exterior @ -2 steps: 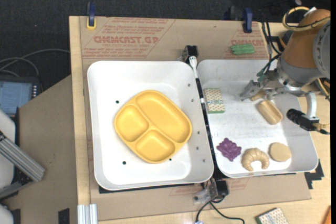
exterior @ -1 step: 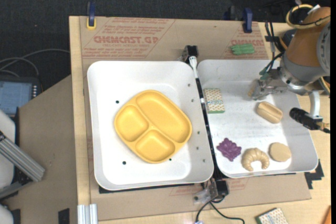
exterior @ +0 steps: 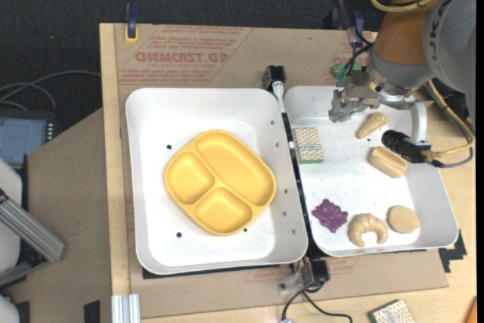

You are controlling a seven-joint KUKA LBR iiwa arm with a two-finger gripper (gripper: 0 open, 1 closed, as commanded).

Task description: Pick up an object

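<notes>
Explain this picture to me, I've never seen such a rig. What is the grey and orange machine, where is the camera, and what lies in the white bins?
The machine is a robot arm reaching in from the right. At its tip is a gripper, a claw for picking things up. The one camera is fixed above the bench and looks down at a slant. Two shallow white bins sit side by side. The left bin holds a yellow divided plate. The right bin holds what look like toy foods: purple grapes, a croissant, a round biscuit, a tan loaf, a small pale roll and a patterned block. The gripper hangs over the right bin's far end, beside the roll. I cannot see it holding anything.
</notes>
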